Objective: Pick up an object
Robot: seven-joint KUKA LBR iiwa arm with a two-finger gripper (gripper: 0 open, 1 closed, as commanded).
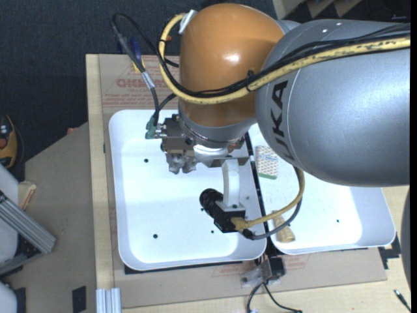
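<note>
My gripper hangs low over the back part of the left bin, under the orange wrist band. Its dark metal body shows, but the wrist hides how the tips stand. A white and green patterned packet lies in the right bin, close to the divider between the bins. Near the right bin's front left corner sits a small tan object, partly behind a yellow cable. I see nothing between the gripper's tips.
The big grey arm covers most of the right bin and the back of both bins. A white bracket with a black block and a yellow cable hang from the wrist over the left bin's front right.
</note>
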